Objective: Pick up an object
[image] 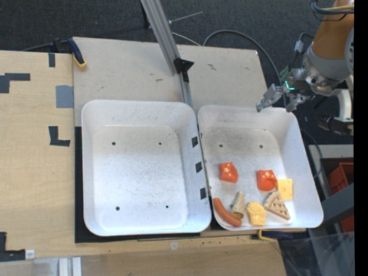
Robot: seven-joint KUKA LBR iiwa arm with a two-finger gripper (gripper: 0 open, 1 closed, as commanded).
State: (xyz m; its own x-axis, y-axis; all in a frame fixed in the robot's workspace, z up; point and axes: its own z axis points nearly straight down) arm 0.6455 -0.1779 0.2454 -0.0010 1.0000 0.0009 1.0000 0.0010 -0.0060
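Seven small toy foods are being kept in the right bin (299,148), clustered at its near end: two orange-red pieces (229,172), yellow block (284,188), sausage (226,211), waffle wedge (278,206). Gripper (278,98) is being held over the far rim, nothing grasped; finger state cannot be told.

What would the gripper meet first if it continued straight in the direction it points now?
Probably the far rim of the right bin. The gripper hangs at that bin's far right corner and points left and slightly down. The toys lie at the near end, well off this line. Depth is unclear, so it might pass above the rim.
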